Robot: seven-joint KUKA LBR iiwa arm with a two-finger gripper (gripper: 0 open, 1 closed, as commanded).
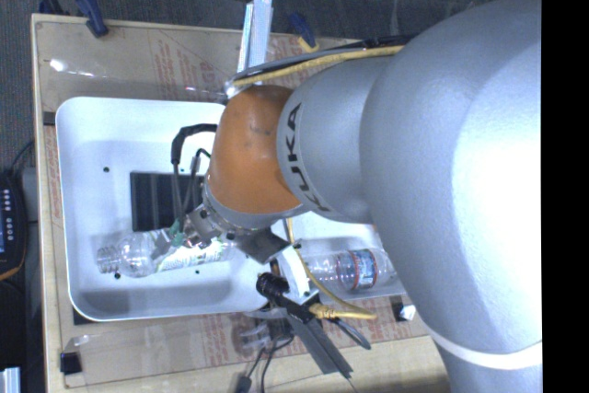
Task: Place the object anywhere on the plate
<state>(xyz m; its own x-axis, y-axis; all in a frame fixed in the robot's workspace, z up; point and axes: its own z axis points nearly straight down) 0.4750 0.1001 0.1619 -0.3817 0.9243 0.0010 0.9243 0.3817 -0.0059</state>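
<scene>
A dark square plate (149, 198) lies flat in the left white bin (83, 143). In front of it a clear plastic bottle (138, 255) lies on its side on the bin floor, cap end to the left. My gripper (187, 236) hangs under the orange wrist band (248, 156) and comes down at the bottle's right part, beside the plate's near right corner. The wrist body hides most of the gripper, and whether it touches the bottle does not show.
A second clear bottle (354, 270) with a blue label lies in the right bin, mostly under the arm. Black cables (184, 143) loop over the plate's right side. Two blue clamps (90, 14) hold the bench's far edge. Cables and fittings (308, 317) hang over the front rim.
</scene>
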